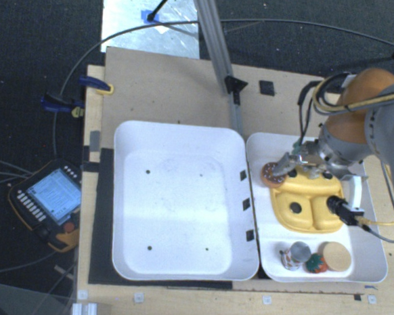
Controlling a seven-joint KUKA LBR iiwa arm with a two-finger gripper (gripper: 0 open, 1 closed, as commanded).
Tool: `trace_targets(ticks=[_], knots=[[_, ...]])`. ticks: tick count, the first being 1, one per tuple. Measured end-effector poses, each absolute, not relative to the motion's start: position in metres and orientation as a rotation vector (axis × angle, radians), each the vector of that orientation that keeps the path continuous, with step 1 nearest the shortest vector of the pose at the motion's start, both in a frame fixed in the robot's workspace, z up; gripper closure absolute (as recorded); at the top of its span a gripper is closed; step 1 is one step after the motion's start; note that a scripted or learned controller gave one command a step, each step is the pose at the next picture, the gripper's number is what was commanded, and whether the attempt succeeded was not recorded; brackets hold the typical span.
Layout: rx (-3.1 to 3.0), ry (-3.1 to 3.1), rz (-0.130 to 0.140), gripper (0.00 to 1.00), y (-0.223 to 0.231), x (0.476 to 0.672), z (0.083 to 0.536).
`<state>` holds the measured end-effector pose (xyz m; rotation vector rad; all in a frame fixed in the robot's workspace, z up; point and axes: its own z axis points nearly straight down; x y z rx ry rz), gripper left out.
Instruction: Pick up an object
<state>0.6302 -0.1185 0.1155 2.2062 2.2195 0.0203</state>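
Grey KUKA arm w/ orange band (365, 92) was seen low over the right-hand shallow white bin (379, 259). Claw (304, 162) was parked at the far edge of the big yellow moulded plastic piece (307, 204), which lay just under and toward the near side of it. A small round pink-brown doughnut-like item (272, 173) sat just left of the claw, touching the yellow piece's corner. Claw state: cannot be told, tips blurred against clutter. Nothing was seen gripped.

Well beyond the yellow piece, on the claw's near side, a small grey ball (300, 250), a red-green bit (315, 265) and a round tan disc (337, 255) were clustered.

Judgement: descent phase, no lift yet. For a clean grab, one target should be committed to, prob. the doughnut, and the claw centred on it, clear of the yellow rim.
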Motion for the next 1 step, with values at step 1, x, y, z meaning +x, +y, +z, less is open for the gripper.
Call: trace_targets(ticks=[1], knots=[[2.203,2.224,0.032,1.0,-0.1164,0.6329,0.1284]])
